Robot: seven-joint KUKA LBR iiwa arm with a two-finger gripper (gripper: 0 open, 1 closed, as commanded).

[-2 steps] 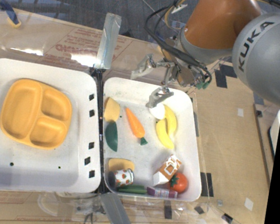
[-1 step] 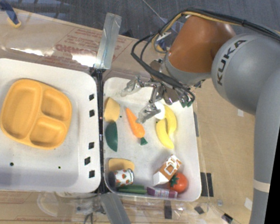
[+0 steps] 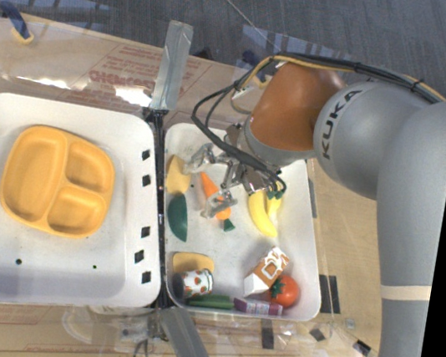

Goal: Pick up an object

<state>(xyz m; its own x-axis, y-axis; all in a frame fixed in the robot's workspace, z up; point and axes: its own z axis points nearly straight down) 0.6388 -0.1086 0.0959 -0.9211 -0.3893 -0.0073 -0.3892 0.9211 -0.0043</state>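
- The arm (image 3: 383, 132) is seen reaching in from the right, its orange band (image 3: 290, 104) lying over the upper part of the right bin (image 3: 311, 256).
- The pincer (image 3: 224, 184) is lowered into the right bin, near its upper left corner; whether it is apart or together cannot be told, and nothing is clearly seen clamped in it.
- A small orange carrot-like piece (image 3: 209, 186) is shown just beside the pincer, with further orange and green bits (image 3: 225, 219) below it.
- A yellow banana (image 3: 264, 212) lies to the right of the pincer, near the middle of the bin.
- A dark green vegetable (image 3: 178, 216) and a pale yellow piece (image 3: 177, 176) are placed along the bin's left wall.
- Along the lower edge are grouped a small printed cup (image 3: 197, 281), a green cucumber-like item (image 3: 209, 301), a small carton (image 3: 267, 271), a red tomato (image 3: 285, 292) and a purple bar (image 3: 257, 307).
- The left bin (image 3: 37, 278) bears a yellow divided plate (image 3: 58, 180) in its upper left part.
- Both bins rest side by side on the tabletop (image 3: 65, 58).
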